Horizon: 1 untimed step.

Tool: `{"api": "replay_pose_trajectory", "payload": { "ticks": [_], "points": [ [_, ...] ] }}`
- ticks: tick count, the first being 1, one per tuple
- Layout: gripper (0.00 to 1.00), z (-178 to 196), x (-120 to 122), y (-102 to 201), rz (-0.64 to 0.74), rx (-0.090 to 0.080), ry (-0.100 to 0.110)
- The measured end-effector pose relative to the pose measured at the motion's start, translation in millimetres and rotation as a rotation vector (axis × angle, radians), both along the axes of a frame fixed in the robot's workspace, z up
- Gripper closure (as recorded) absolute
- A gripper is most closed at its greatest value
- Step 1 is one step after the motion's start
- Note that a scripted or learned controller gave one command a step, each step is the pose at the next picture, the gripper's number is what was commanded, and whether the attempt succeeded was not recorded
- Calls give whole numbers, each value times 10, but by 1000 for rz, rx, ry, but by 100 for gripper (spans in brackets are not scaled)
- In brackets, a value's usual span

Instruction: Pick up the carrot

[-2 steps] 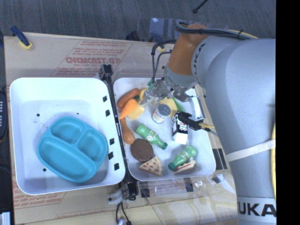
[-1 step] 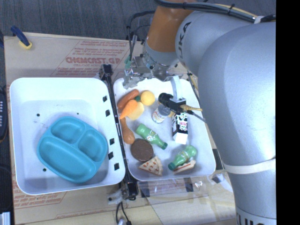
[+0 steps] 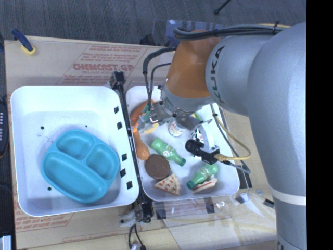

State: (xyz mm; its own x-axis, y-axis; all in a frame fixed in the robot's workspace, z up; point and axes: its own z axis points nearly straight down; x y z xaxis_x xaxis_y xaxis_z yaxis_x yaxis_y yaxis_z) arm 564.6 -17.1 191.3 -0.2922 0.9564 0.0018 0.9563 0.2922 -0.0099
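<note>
The carrot (image 3: 140, 142) is an orange tapered piece lying along the left wall of the right bin (image 3: 229, 189). Its upper end runs under the arm's wrist. My gripper (image 3: 149, 116) hangs low over the upper left part of that bin, right at the carrot's upper end. The bulky grey and orange arm covers the top of the bin and hides most of the gripper.
In the right bin lie two green bottles (image 3: 168, 151) (image 3: 203, 176), a brown round cookie (image 3: 157, 166), a pizza slice (image 3: 168, 184) and a small white piece (image 3: 176, 130). The left bin (image 3: 31, 108) holds a blue divided plate (image 3: 80, 164). A black clip (image 3: 118, 78) sits between the bins.
</note>
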Motion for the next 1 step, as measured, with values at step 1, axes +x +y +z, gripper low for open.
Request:
{"api": "replay_pose_trajectory", "payload": {
  "ticks": [1],
  "points": [
    [100,390,395,236,-341,-4,-4]
  ]
}}
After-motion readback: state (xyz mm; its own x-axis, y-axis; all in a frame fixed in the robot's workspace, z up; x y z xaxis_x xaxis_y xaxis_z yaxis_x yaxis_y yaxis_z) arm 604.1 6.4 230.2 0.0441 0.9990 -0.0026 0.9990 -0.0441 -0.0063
